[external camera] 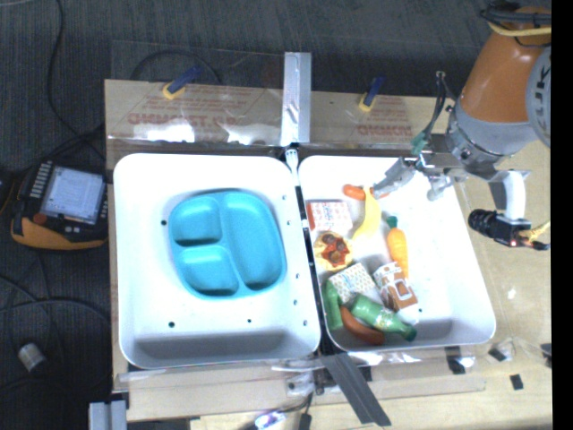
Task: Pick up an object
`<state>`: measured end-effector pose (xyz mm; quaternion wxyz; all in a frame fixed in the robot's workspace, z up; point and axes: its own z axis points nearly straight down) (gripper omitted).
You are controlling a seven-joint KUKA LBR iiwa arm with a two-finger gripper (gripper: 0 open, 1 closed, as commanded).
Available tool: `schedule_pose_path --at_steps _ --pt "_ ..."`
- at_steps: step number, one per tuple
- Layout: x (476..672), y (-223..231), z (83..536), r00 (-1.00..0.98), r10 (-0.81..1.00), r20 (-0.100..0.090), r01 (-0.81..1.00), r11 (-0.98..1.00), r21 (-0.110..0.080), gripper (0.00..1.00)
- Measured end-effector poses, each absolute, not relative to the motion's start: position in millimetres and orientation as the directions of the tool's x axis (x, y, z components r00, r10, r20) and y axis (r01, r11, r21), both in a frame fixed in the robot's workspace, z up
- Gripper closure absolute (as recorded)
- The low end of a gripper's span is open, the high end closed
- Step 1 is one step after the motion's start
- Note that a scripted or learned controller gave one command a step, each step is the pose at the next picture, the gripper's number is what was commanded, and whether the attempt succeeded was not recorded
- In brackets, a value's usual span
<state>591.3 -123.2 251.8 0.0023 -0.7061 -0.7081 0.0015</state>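
Hand [394, 179] hovers above banana [367, 215] amid crowded toys.

Left bin [134, 330]: held blue divided tray [226, 242] | Right bin [452, 267]: toy food clustered just right of tray – banana [367, 216], carrot [397, 251], green bottle [382, 319] | Gripper [414, 176]: hovered above banana, upper right.
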Motion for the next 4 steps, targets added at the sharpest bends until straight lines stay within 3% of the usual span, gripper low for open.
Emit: schedule_pose_path --at_steps 1,2,3,4 --pt "594.5 -171.5 180.9 0.139 0.990 0.001 0.990 -0.139 -0.007 0.00" --pt "590.3 -189.5 89.0 -0.105 0.994 -0.002 0.994 0.105 0.005 0.00" --pt "590.9 -188.4 98.6 -0.105 0.994 0.000 0.994 0.105 0.006 1.00" --pt "612.1 -198.5 239.6 0.137 0.991 -0.003 0.991 -0.137 -0.005 1.00"
